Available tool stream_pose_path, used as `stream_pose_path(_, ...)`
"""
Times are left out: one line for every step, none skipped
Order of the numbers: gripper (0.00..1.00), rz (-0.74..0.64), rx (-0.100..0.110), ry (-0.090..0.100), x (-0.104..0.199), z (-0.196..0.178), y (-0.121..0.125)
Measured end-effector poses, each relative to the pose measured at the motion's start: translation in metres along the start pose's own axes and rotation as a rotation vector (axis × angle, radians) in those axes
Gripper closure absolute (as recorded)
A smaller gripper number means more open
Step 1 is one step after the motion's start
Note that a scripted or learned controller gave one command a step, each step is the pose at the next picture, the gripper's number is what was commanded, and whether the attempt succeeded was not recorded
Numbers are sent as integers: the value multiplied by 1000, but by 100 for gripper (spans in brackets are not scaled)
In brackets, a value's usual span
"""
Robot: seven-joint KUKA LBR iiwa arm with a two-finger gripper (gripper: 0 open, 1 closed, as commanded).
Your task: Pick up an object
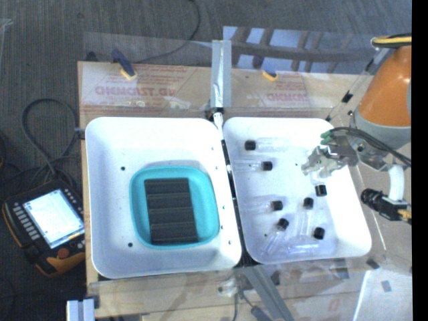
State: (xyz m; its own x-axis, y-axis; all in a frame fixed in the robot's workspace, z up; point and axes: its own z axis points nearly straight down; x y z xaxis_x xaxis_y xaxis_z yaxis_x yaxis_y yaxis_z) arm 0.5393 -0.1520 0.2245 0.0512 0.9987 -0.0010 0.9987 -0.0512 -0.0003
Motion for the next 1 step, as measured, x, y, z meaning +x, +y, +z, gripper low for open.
stream_pose_path(100,-3,1,0,1,-9,1)
